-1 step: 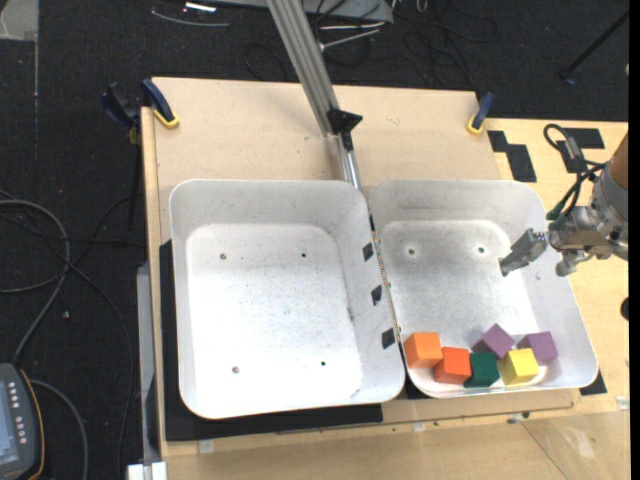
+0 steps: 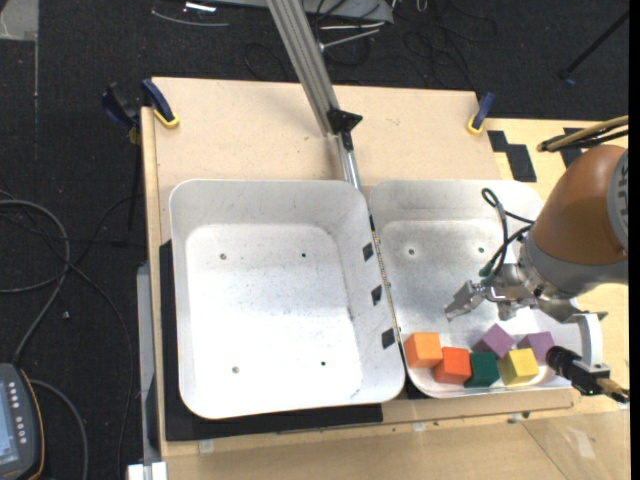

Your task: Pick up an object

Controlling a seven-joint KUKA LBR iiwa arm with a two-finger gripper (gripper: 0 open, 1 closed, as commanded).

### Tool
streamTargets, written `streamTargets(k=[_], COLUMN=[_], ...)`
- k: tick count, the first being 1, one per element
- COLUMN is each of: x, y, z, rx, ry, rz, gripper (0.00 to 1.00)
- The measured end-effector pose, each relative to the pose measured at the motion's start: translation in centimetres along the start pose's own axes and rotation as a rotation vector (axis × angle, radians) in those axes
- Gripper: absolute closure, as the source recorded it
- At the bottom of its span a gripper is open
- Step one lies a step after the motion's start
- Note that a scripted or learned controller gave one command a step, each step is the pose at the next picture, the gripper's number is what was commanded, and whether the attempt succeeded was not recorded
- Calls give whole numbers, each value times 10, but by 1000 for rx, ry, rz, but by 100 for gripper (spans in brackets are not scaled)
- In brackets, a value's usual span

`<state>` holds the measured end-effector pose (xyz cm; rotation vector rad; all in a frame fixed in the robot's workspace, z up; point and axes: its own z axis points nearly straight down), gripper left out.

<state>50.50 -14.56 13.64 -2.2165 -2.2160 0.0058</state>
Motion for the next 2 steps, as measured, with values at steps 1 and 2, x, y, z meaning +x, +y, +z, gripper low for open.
streamTargets(k=[1,2], x=[32,-38], y=[-12,-10], z=[41,-61], rx=[-20,-17], ry=[-6,-9], rz=[-5,4], gripper=[0,0])
